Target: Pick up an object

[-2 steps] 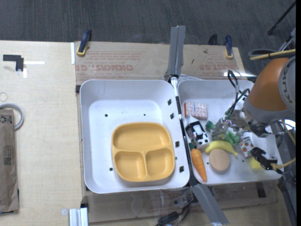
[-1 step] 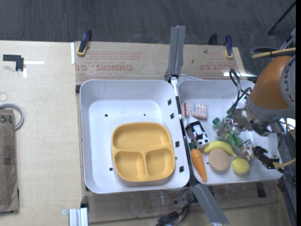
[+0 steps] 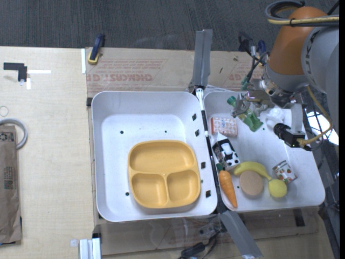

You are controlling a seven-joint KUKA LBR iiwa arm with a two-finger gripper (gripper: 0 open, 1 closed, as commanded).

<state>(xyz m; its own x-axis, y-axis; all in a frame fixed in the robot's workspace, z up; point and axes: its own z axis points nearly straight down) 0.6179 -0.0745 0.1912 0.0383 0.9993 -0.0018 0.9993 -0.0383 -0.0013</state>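
Observation:
My gripper (image 3: 247, 110) hangs over the far part of the right bin (image 3: 307, 198), below the orange band of the arm (image 3: 294, 42). A green piece (image 3: 252, 122) shows right at its tip; I cannot tell whether it is a loose object or part of the gripper. Just left of the tip lies a small red-and-white packet (image 3: 223, 126). Nearer the front sit a black-and-white cow toy (image 3: 227, 153), a carrot (image 3: 227, 188), a banana (image 3: 252, 168), a tan disc (image 3: 251, 184), a yellow lemon (image 3: 277, 189) and a small can (image 3: 284, 171).
The left bin (image 3: 108, 144) holds a yellow three-compartment plate (image 3: 163, 174). A grey divider (image 3: 203, 53) rises between the bins at the back. A black part (image 3: 287, 134) and cables hang by the arm on the right. Cardboard (image 3: 140, 69) lies behind the bins.

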